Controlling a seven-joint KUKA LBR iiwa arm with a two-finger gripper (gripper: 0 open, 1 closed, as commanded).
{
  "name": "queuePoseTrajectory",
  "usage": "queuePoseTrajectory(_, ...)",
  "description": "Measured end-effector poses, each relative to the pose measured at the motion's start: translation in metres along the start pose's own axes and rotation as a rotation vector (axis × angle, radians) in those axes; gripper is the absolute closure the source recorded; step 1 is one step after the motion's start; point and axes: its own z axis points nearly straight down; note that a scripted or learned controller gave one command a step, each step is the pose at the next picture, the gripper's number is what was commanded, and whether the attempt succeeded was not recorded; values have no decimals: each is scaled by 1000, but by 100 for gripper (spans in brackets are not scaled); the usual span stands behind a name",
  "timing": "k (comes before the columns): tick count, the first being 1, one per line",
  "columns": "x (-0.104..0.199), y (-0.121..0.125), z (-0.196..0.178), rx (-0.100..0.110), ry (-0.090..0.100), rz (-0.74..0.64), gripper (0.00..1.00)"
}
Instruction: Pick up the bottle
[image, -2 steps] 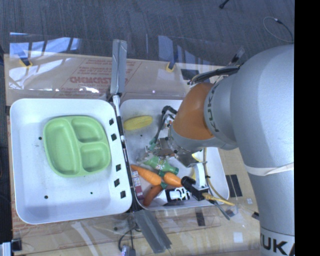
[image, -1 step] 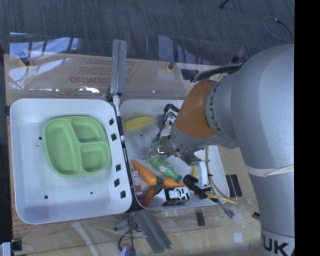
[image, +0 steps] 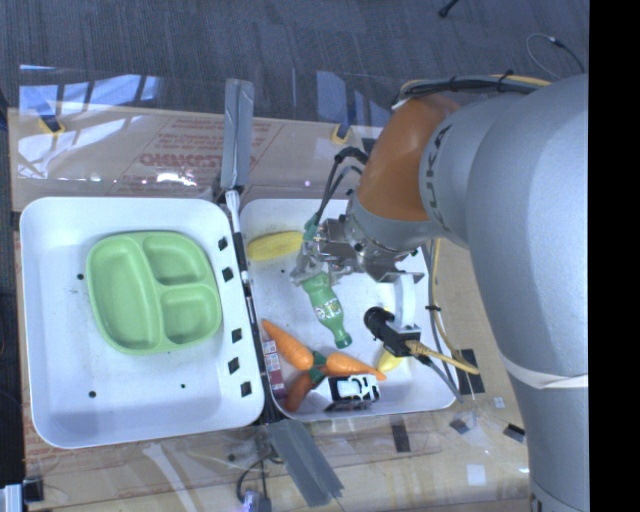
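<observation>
The green bottle (image: 326, 310) lies in the right bin (image: 405, 401), near the bin's middle. It is tilted, with its broad end toward 11 o'clock and its narrow neck toward 5 o'clock, and a white label shows on its side. The gripper (image: 316, 254) sits at the bottle's 11 o'clock end, right at the broad end and seemingly touching it. Whether it is open, closed or gripping the bottle cannot be told from this angle. The grey arm (image: 500, 200) with its orange band (image: 400, 170) reaches in from 3 o'clock.

Around the bottle:
- At 11 o'clock, just past the gripper, is a yellow banana-like piece (image: 274, 245).
- At 7 o'clock lies an orange carrot (image: 289, 346).
- At 5 o'clock is a second carrot (image: 352, 365), its green top meeting the first one's.
- Beneath them, at 6 o'clock, lie a reddish-brown piece (image: 298, 391) and a small black-and-white object (image: 355, 391).

Well apart, at 9 o'clock, the left bin (image: 60, 385) holds a pale green divided plate (image: 155, 290).
</observation>
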Motion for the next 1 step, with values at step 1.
queuePoseTrajectory(1, -12, -18, -77, 1, 0, 75, 100)
